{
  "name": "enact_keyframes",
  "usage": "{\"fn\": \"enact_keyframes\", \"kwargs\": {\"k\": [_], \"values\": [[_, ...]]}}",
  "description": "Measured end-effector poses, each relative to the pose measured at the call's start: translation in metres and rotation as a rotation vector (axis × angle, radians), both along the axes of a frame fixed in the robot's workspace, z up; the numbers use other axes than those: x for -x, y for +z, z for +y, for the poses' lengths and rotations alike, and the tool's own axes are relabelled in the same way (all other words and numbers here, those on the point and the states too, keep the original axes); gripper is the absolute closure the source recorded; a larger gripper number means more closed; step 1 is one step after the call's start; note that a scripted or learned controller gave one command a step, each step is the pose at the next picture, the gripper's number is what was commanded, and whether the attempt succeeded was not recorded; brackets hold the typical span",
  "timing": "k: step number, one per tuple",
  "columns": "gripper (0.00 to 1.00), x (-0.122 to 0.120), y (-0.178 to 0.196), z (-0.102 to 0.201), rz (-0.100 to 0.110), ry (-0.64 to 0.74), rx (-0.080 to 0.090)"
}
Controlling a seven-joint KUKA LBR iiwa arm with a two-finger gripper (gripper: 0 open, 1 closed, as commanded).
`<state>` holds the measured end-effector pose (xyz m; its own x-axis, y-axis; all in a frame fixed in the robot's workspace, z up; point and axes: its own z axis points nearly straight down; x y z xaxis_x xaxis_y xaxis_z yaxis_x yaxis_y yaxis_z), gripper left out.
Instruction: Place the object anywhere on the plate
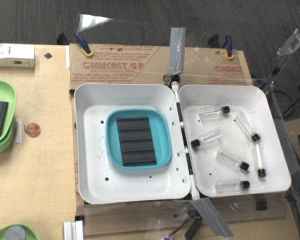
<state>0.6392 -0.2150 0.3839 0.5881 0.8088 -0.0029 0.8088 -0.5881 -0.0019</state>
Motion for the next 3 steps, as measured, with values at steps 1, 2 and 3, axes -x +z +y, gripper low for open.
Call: {"fn": "enact_keyframes", "kwargs": {"k": [1, 2, 3], "values": [[0.00, -0.020, 0.057, 0.001, 0.000, -0.022, 0.000], [0.00, -0.006, -0.115, 0.010, 0.001, -0.049, -0.001], [0.00, -0.005, 0.051, 0.004, 0.000, -0.032, 0.000]]}}
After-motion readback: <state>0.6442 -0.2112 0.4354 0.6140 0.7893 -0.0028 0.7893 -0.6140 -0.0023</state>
